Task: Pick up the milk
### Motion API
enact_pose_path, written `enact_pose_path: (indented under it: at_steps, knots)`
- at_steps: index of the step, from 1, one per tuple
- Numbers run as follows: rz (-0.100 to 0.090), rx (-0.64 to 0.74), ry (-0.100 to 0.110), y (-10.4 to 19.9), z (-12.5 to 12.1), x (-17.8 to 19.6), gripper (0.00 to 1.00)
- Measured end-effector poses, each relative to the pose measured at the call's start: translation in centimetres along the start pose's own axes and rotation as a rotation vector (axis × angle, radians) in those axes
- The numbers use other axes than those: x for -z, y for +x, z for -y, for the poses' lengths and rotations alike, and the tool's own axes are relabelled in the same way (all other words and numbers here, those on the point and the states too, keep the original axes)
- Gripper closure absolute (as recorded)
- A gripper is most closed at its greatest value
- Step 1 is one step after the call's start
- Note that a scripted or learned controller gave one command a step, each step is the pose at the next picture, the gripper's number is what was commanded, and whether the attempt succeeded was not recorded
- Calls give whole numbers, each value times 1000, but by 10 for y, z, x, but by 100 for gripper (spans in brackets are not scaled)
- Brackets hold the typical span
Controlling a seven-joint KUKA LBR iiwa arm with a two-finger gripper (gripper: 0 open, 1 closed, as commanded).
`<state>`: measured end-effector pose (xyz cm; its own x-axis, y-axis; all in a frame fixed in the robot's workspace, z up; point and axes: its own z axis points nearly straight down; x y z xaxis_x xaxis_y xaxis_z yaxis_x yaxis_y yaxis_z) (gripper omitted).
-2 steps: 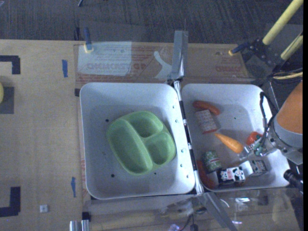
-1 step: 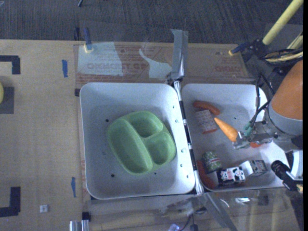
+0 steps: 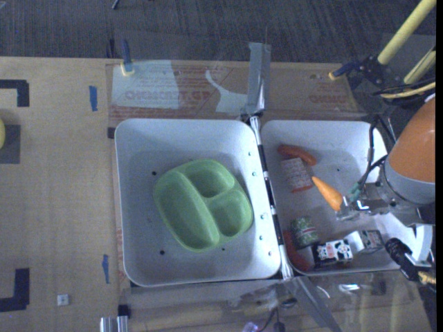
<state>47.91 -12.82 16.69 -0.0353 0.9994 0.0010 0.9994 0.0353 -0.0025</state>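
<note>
The left bin (image 3: 138, 185) holds a green tray (image 3: 202, 204); in the right bin (image 3: 332, 133), the milk (image 3: 333, 252) lies on its side near the front wall. The tool (image 3: 349, 208) hovers above it beside a carrot (image 3: 327, 193), its grip state impossible to tell. The approach looks unfinished: next it must shift toward the milk and descend.

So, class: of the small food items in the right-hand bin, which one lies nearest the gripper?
The carrot: its orange tip ends just left of the gripper. The milk carton, black-and-white patterned, lies lower by the bin's front wall, and the sausage lies farther up.
</note>
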Motion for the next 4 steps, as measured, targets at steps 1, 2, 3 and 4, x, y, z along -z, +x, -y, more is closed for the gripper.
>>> enact_pose_path:
  at_steps: [1, 2, 3, 4]
  knots:
    - [2, -243, -3, -30, -33, 196, 100]
    - [0, -125, -1, -15, -26, -30, 100]
    - [2, -129, -4, -86, 2, 94, 100]
    - [0, 11, -1, -57, -23, -1, 100]
